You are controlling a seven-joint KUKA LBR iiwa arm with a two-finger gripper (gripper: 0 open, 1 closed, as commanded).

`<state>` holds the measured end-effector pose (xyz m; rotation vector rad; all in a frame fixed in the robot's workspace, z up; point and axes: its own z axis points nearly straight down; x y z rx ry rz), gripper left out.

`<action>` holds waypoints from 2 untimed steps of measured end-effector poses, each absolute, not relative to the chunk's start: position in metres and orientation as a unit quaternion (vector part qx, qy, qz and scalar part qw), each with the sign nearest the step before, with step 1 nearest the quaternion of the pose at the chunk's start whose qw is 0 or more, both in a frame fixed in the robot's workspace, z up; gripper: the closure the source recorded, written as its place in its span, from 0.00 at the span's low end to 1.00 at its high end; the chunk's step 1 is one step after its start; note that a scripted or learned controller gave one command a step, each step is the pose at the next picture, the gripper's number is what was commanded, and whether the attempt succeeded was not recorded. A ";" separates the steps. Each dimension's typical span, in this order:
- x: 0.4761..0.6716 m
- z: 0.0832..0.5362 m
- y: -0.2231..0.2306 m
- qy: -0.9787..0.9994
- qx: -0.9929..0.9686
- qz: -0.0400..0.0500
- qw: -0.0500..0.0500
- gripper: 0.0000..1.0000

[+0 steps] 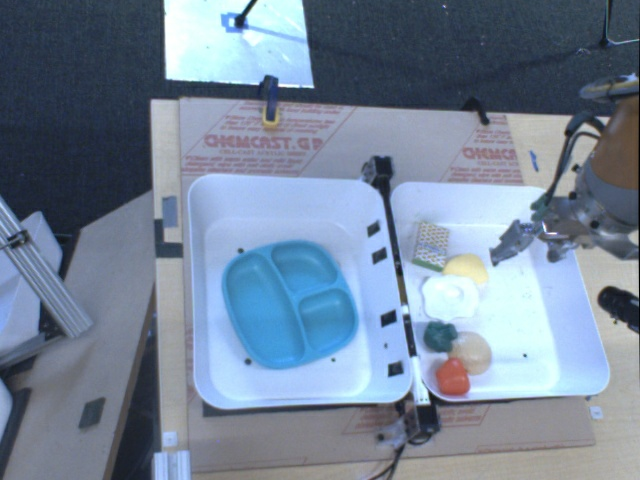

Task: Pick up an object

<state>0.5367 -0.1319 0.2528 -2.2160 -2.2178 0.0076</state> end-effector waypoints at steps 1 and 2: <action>0.539 0.257 -0.132 -0.708 -0.706 0.000 -0.001 0.00; 0.542 0.199 -0.124 -0.708 -0.706 0.001 0.001 0.00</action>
